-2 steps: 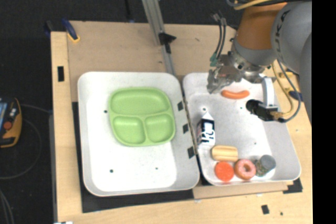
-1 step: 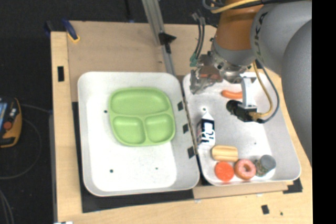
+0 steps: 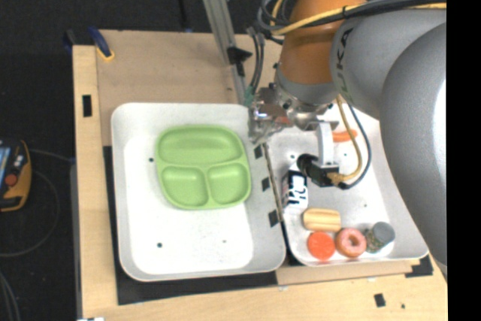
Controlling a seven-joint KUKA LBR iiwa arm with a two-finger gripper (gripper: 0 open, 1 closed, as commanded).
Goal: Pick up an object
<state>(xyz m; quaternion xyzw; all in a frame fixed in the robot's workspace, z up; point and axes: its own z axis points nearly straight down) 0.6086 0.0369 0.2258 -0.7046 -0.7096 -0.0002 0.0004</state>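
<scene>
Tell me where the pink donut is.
In the camera view, the donut lies in the right bin, at its near edge, between an orange ball and a grey object.

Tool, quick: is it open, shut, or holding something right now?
Tool: cannot be told from this camera view; it hangs by the left edge of the right bin.

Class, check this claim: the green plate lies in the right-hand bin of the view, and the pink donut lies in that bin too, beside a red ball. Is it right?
Not quite. The camera view shows the green plate in the left-hand bin, not the right-hand one. The pink donut does lie in the right-hand bin, beside the red ball.
</scene>
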